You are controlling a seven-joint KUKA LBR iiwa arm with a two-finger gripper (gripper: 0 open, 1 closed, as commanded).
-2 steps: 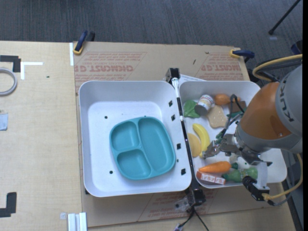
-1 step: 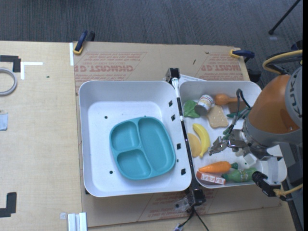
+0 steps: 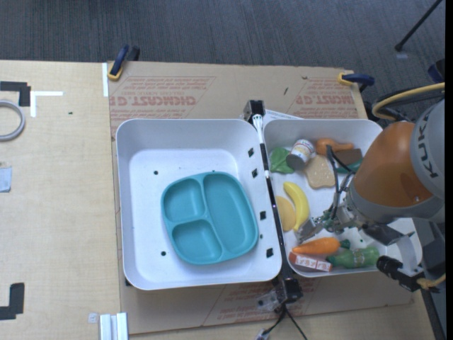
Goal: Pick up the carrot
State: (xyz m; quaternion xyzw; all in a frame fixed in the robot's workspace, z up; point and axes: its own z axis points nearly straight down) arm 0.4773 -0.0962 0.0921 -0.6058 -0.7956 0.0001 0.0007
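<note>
Your gripper (image 3: 320, 223) sits low in the right bin (image 3: 368, 127), just above the carrot (image 3: 316, 246) at lower right; you cannot tell its state.

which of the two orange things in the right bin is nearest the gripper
The carrot at the bin's near edge, beside the gripper and just below the banana. The other orange item lies at the far edge.
</note>
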